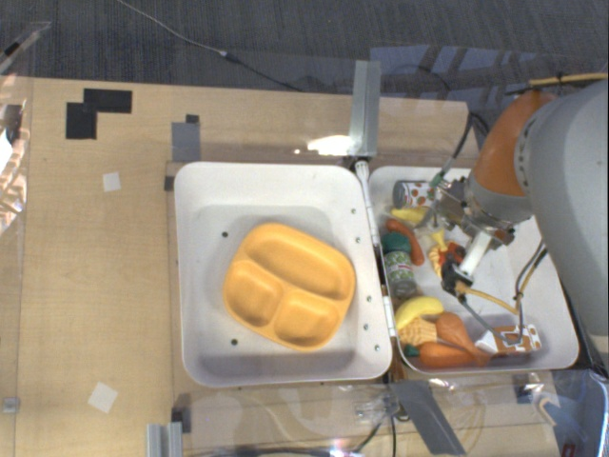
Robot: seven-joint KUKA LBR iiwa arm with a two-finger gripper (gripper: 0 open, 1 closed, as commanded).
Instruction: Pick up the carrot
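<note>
Hanging over the right bin [561, 346], the hand [457, 276] points down into the pile of toy food, and whether it is wide or narrow cannot be told from this slant. Just below the hand, toward the bin's near edge, lies the carrot [445, 354], orange and flat on the floor, touching nothing of the hand. Beside it sit a yellow banana [419, 310] and a brownish drumstick-like piece [455, 331]. Left of the hand stands a green-labelled bottle [400, 272]; beyond it, a small can [415, 194]. Well to the hand's left, the other bin [195, 255] holds a yellow divided plate [288, 285] on the counter [86, 284].
</note>
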